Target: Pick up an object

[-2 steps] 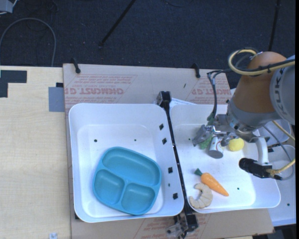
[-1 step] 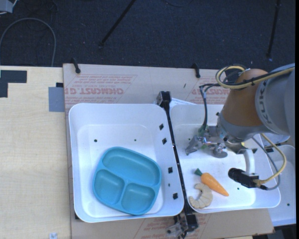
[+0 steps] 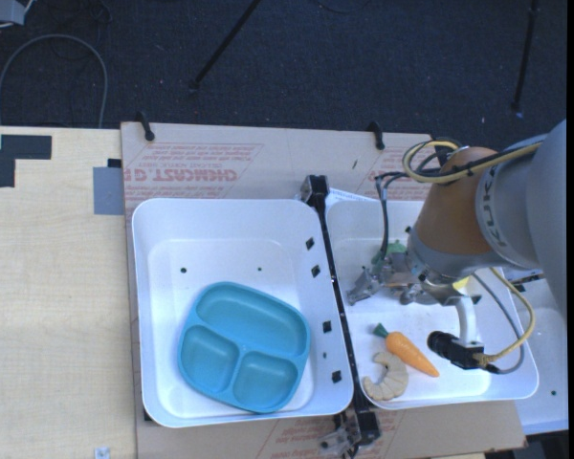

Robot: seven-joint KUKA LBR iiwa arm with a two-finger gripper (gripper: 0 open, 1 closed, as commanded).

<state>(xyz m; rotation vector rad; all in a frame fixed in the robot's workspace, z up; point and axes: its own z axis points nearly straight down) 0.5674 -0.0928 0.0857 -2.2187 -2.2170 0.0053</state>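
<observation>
Toy carrot (image 3: 411, 353) in the right bin (image 3: 517, 386): likely light, stiff, slippery plastic, best taken across its thick middle. Gripper (image 3: 390, 288) nearby, jaws apart and empty.

One fixed cam over the bench (image 3: 48, 304) looks down at a slant, fairly close — left bin (image 3: 163, 256) & right bin (image 3: 356, 229) mid-frame, arm (image 3: 517, 199) at frame-right.

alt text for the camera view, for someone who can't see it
The gripper hangs over the right bin, which holds a toy carrot and a curved tan piece. The left bin holds a blue divided plate.
</observation>
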